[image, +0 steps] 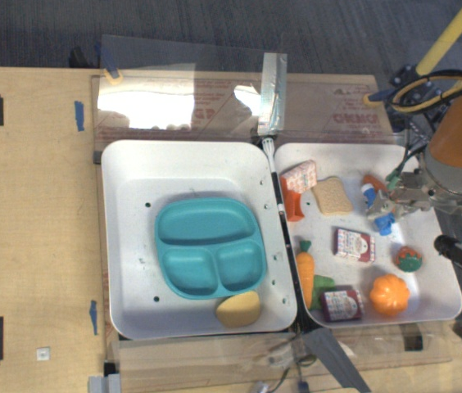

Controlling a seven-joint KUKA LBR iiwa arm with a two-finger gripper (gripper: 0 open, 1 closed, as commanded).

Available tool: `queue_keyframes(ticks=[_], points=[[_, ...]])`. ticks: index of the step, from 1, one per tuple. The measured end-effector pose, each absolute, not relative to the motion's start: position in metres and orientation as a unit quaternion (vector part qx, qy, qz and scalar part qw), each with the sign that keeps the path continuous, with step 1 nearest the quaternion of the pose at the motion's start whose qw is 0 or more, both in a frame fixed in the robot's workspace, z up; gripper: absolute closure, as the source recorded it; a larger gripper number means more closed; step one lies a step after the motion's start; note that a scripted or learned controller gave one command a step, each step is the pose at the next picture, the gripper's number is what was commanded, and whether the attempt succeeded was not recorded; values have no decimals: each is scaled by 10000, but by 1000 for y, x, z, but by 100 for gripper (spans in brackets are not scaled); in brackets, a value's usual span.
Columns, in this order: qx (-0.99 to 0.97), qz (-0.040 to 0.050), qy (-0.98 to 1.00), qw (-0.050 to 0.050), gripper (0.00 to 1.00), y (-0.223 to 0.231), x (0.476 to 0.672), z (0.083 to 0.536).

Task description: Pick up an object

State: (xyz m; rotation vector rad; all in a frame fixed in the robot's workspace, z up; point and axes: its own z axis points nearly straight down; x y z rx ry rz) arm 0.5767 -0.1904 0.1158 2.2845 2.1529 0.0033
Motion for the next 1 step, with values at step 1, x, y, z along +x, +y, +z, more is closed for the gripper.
queue_keyframes(ticks=[1], points=[[7982, 28, 6023, 17, 100, -115, 596, 224]])
